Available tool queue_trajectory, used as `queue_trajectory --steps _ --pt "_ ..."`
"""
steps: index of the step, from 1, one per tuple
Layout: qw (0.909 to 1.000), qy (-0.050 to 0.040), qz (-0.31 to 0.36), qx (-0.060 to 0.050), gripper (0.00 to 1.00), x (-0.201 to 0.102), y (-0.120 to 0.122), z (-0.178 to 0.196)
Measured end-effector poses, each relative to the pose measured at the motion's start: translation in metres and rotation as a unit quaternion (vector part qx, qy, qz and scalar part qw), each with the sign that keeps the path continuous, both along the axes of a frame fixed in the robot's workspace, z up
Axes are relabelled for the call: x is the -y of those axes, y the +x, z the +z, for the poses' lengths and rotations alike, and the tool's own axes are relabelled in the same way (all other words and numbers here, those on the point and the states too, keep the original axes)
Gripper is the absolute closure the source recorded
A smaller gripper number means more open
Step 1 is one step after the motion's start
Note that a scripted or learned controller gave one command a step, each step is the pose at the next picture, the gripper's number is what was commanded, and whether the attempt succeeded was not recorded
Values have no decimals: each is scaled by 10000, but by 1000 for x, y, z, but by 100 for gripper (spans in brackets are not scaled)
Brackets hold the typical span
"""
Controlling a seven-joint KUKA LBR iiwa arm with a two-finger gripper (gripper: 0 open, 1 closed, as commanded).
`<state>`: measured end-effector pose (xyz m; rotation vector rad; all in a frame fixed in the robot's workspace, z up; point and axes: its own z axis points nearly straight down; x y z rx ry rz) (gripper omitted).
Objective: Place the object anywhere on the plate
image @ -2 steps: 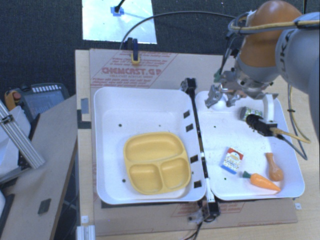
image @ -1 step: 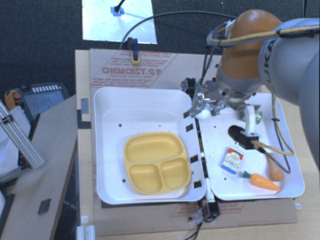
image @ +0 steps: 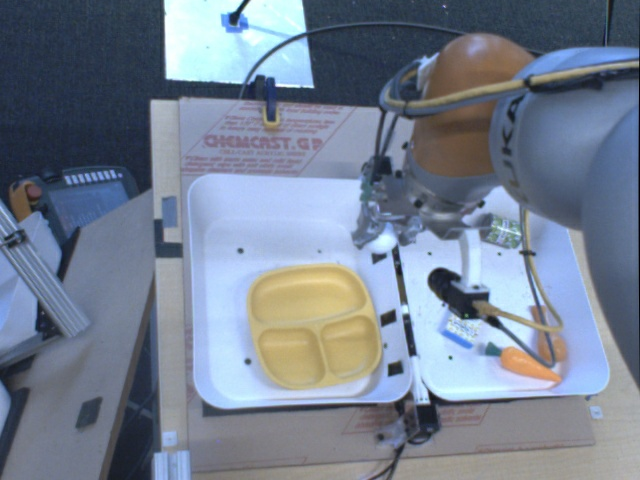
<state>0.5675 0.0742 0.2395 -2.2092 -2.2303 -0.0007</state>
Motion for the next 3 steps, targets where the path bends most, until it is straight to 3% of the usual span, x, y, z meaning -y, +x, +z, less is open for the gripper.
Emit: queue_trajectory --steps 1,2,3 --pt "10000 -1 -5 -6 100 -38 -27 -23" --pt "10000 -4 -7 3 100 -55 -36 -21" --pt "10000 -7 -27 6 0 -53 -35 -21"
